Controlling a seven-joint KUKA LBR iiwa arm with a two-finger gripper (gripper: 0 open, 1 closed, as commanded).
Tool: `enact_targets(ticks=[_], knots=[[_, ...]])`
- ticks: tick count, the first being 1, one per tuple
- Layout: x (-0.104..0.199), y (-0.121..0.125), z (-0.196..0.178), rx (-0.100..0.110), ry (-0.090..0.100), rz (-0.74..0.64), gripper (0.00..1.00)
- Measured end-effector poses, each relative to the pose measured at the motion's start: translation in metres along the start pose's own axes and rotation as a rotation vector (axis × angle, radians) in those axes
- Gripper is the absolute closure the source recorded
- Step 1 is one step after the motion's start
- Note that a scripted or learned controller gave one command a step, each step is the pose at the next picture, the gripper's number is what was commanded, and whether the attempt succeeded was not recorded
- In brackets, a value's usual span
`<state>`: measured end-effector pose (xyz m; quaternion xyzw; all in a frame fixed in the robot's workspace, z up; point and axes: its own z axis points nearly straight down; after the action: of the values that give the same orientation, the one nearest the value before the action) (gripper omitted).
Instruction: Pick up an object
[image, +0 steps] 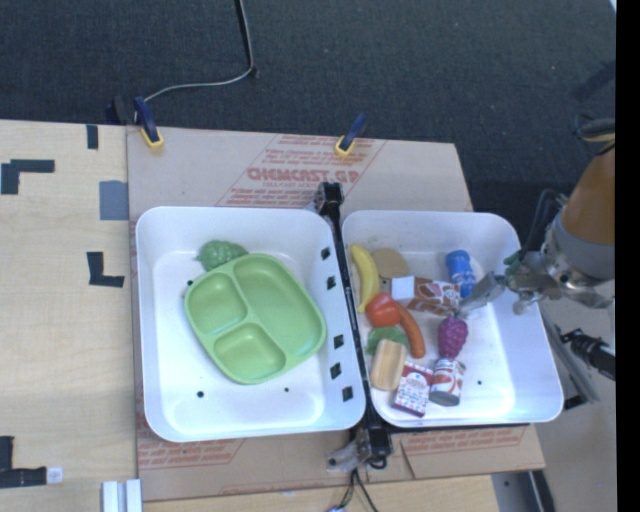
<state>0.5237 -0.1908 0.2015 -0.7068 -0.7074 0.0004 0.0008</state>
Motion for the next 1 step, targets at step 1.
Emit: enact_targets(ticks=[1], knots=[[0.0327, 0.0432, 0.1143, -0.008, -0.002, -0.001, 0.00]])
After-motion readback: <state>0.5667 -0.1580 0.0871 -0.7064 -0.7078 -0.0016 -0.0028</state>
